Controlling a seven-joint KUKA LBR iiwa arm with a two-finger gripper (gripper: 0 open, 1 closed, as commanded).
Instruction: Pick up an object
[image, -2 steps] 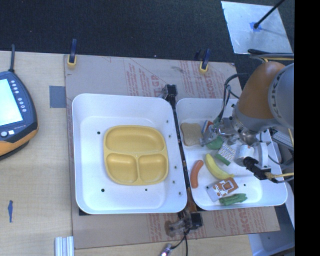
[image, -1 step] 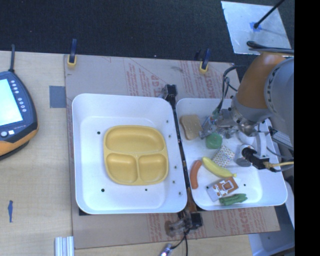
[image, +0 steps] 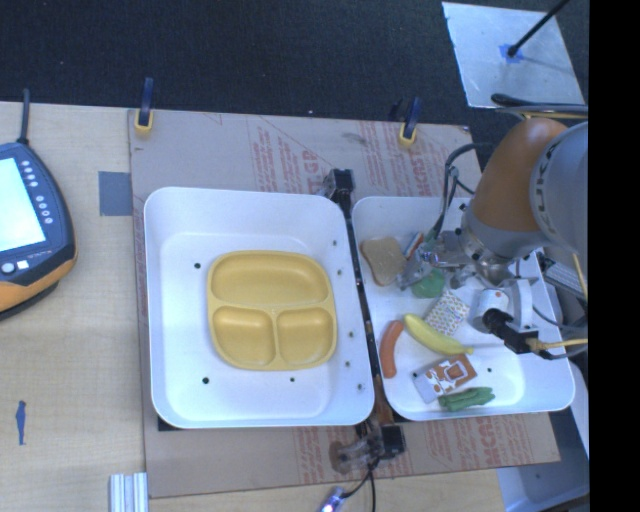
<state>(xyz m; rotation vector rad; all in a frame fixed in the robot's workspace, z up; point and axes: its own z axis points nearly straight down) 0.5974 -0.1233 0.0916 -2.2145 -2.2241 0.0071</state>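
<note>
Claw (image: 428, 262) low in the right-hand shallow white bin (image: 540, 395), over the small green lump (image: 430, 284); whether apart or together, cannot tell. Just left of the claw, a tan bread-shaped block (image: 382, 258). Below the claw toward the near rim, a yellow plastic banana (image: 434, 335), long axis slanting down to the right, likely the nearest easy grasp. Left of the banana, an orange carrot-like piece (image: 389, 348). Further out, the left white bin (image: 180, 395) with a yellow three-part tray (image: 270, 308), all on the cardboard-covered bench (image: 250, 465).

Arm (image: 545, 200): you see grey rounded casing.
Band (image: 512, 175): orange, broad.
Cables (image: 455, 180): black, looped beside your wrist.
</note>
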